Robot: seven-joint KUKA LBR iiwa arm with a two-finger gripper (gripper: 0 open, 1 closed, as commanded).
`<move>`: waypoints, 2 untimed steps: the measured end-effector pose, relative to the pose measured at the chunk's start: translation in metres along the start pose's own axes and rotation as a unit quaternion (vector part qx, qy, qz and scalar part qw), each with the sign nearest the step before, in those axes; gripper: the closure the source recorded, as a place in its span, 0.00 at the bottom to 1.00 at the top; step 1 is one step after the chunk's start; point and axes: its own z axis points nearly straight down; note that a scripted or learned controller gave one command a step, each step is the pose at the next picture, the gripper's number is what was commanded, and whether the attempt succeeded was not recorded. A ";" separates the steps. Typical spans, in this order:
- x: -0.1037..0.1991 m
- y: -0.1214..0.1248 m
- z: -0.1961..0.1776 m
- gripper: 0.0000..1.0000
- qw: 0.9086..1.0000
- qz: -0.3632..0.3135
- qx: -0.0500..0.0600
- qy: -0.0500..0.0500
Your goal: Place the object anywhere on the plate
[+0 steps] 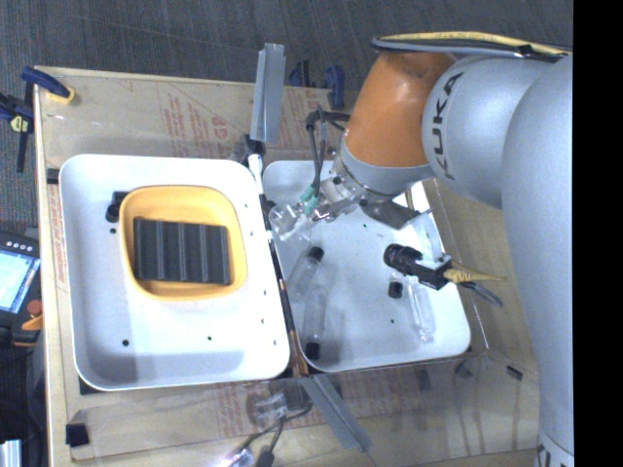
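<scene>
Pincer (mostly hidden) over right bin

Left bin: white plastic, smooth, faint sheen.
Right bin: the same smooth white plastic.
Plate: yellow rim smooth and softly glossy; dark ribbed centre, matt.
Tubes: clear, glassy-looking plastic with black caps.
Arm: grey shell, smooth, glossy.
Band: orange, smooth, shiny.
Bench: brown board, matt, red print.
Floor: dark, rough, carpet-like.

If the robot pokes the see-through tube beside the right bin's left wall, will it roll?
Probably: the tube looks round and lies flat in the smooth white bin. Thin and clear, it is likely light and slippery to pinch.
</scene>
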 end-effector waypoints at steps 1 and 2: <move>0.064 0.041 0.016 1.00 0.997 -0.077 0.000 0.000; 0.064 0.040 0.015 0.00 0.997 -0.076 0.000 -0.001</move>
